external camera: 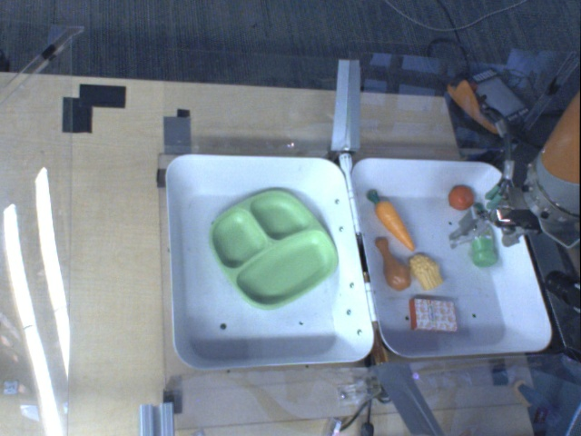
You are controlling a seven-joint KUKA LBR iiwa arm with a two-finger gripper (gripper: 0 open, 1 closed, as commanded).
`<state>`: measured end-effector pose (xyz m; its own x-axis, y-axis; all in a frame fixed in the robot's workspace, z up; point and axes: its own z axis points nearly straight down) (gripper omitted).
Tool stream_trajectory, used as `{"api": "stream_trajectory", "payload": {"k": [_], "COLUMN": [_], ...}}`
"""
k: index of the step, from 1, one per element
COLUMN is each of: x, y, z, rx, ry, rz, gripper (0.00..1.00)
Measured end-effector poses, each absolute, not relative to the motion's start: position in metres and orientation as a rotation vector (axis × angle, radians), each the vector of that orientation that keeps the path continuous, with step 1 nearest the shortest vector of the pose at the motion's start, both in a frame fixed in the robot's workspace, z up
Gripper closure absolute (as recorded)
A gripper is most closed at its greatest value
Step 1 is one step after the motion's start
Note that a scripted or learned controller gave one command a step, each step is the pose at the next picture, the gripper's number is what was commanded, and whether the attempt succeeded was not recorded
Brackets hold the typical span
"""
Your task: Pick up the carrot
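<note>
Tool [481, 228] right of orange, green-topped carrot [393, 222]

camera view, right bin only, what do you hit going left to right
carrot → drumstick → corn → patterned box → tomato → green piece

the carrot [394, 223] lies in the right bin [526, 330], well apart from the gripper [474, 229] near a green item [484, 252].

Pale wooden bench [100, 243] under two adjoining white bins [263, 348].
</note>
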<state>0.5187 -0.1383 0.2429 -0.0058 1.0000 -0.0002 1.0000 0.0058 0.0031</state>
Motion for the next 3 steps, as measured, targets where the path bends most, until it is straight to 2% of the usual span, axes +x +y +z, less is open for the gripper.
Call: {"api": "stream_trajectory", "payload": {"k": [1,2,3], "x": [0.563,0.564,0.489], "y": [-0.121,-0.121,-0.041], "z": [0.098,0.110,0.185], "rx": [2.123,2.122,2.372], "ry": [2.311,2.307,2.059], "rz": [0.004,0.010,0.005], "gripper": [0.00,1.00,1.00]}}
